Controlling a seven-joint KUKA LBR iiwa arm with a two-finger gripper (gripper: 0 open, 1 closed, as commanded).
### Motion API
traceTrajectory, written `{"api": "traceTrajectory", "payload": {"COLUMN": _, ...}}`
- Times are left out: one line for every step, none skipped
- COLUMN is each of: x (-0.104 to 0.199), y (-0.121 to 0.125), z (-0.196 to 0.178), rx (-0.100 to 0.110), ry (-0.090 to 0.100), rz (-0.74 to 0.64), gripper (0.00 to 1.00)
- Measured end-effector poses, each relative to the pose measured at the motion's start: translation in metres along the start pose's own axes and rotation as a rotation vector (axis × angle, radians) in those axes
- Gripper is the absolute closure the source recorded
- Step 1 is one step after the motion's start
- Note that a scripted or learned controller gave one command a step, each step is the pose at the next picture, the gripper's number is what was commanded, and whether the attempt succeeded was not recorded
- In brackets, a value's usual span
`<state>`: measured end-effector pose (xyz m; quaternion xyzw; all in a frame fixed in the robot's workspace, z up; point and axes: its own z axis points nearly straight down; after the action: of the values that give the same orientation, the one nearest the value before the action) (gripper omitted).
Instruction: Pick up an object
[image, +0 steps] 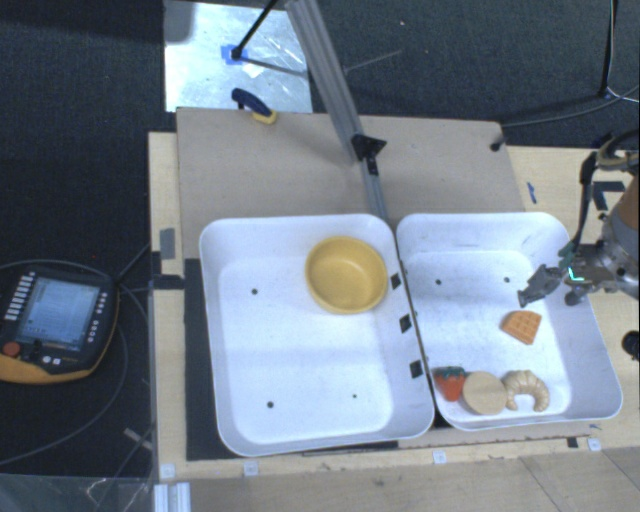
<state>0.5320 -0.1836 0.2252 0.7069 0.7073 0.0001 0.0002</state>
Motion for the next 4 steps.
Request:
{"api": "traceTrajectory", "payload": {"x": 0.000, "y": 0.000, "z": 0.000, "rx": 0.000, "ry": 0.000, "rz": 0.000, "gripper": 0.00}}
{"api": "traceTrajectory", "payload": {"x": 0.004, "y": -0.002, "z": 0.042, "rx": 0.003, "ry": 0.001, "rz": 0.000, "gripper": 0.00}}
{"api": "traceTrajectory", "payload": {"x": 0.012, "y": -0.004, "z": 0.101, "rx": 0.004, "ry": 0.001, "rz": 0.000, "gripper": 0.00}}
{"api": "traceTrajectory", "payload": {"x": 0.010, "y": -0.003, "z": 0.133, "rx": -0.004, "ry": -0.003, "rz": 0.002, "gripper": 0.00}}
